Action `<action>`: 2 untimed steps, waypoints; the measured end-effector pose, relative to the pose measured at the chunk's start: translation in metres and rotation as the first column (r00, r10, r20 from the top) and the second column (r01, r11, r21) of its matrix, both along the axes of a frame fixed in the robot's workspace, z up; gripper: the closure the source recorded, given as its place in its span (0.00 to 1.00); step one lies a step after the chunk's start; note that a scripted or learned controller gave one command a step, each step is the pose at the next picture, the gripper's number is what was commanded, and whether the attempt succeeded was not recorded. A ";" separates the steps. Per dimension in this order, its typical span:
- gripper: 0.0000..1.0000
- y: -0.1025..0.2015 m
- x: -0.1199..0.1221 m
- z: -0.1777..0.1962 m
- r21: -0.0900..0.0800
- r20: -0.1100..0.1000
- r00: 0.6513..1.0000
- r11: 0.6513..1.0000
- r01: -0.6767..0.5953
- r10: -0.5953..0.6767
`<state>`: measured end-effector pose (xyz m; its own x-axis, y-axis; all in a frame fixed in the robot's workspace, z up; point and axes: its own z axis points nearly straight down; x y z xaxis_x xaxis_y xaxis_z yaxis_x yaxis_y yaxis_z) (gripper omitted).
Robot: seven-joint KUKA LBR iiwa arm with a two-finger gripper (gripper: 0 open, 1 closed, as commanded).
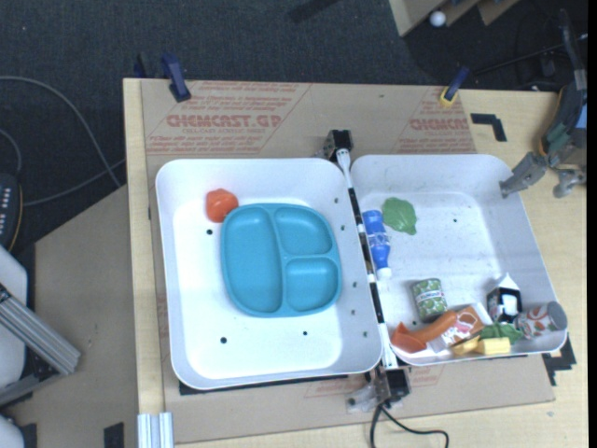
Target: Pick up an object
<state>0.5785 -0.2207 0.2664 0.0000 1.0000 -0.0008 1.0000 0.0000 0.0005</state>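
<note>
Blue divided tray [279,258] in left bin [182,278], orange ball [221,204] beside it, claw [543,168] state unclear

Gripper [552,171] is getting cut off by the frame's right edge, fingers unclear. Lower-right pile [471,332] is overlapping itself, items too small to identify. Tube [375,240] label is blurring out.

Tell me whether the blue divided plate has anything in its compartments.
Empty. All three compartments of the blue divided plate show bare blue; the orange ball lies outside it, beside its upper left corner in the left bin.
</note>
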 end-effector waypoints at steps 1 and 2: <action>0.00 0.075 -0.100 -0.061 0.002 -0.003 1.000 1.000 -0.001 0.001; 0.00 0.122 -0.056 -0.142 0.002 -0.003 1.000 1.000 -0.002 0.002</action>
